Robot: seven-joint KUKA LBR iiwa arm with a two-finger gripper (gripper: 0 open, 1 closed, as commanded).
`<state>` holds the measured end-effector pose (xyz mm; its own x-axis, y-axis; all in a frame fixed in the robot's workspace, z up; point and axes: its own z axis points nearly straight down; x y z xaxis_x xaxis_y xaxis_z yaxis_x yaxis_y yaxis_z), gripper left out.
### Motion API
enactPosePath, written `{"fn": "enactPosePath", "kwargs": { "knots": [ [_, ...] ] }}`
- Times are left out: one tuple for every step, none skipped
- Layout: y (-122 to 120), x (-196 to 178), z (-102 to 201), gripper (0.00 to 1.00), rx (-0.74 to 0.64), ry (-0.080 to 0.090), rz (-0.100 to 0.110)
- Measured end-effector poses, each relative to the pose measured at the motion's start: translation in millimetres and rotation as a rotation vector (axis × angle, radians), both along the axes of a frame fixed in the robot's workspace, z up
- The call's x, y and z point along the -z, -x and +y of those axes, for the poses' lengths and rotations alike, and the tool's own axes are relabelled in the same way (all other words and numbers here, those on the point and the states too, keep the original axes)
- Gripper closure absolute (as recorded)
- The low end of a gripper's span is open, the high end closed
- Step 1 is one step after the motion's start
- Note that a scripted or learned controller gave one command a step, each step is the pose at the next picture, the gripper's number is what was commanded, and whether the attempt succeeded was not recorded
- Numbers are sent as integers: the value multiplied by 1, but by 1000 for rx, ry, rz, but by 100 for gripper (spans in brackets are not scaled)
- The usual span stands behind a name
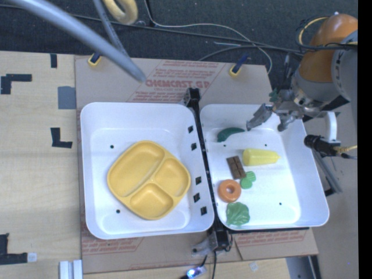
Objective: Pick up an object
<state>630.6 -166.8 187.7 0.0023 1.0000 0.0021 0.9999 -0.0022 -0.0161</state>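
Camera view: arm enters from the right, gripper [269, 117] over the right bin's [308, 173] far edge, fingers spread, nothing between them. Objects cluster at that bin's left: green piece [229, 133], yellow corn [260, 157], brown bar [235, 167], orange ring [229, 190]; its right half is open floor. Left bin [96, 127] carries a yellow divided plate [149, 179].

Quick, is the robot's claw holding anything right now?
Gripper: open, holding nothing, above the right bin near the dark green toy.

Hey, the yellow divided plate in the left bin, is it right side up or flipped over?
Right side up. The yellow divided plate lies flat in the left bin, its three hollow compartments and raised dividers facing the camera.
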Motion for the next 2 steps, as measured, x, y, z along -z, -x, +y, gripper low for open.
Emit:
{"fn": "enactPosePath", "kwargs": {
  "knots": [
    [-3, -10, 0, 0, -4, 2, -15],
    [2, 54, 5, 0, -4, 3, -9]
  ]
}}
